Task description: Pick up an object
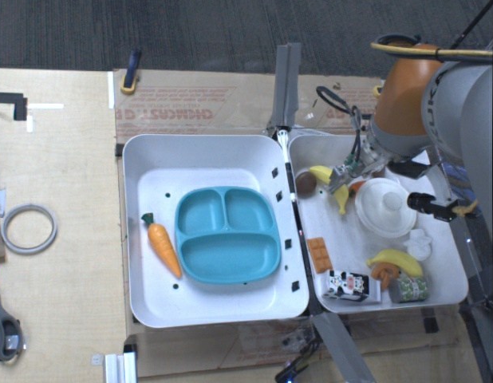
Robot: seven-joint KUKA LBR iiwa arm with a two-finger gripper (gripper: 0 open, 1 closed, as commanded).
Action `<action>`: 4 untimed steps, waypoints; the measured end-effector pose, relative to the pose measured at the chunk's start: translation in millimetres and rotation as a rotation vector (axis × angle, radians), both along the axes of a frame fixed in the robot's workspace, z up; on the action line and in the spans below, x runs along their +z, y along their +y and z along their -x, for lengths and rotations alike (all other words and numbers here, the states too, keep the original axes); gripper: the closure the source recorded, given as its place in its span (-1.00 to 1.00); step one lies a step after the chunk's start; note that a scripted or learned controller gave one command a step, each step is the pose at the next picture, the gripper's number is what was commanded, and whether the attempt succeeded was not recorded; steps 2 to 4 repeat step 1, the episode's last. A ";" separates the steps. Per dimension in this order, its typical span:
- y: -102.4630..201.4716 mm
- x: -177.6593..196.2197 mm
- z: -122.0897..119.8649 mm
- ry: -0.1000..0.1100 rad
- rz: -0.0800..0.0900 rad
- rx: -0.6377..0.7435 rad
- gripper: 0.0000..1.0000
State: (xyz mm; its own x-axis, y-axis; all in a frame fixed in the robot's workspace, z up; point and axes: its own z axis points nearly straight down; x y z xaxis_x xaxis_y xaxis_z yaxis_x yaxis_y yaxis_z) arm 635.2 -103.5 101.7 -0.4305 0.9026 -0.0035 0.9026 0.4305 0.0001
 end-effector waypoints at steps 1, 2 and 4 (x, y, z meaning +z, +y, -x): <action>43.8 110.9 -22.1 0.000 -0.001 -0.085 1.00; 43.8 110.9 -22.1 0.000 -0.001 -0.085 1.00; 43.8 110.9 -22.1 0.000 -0.001 -0.085 1.00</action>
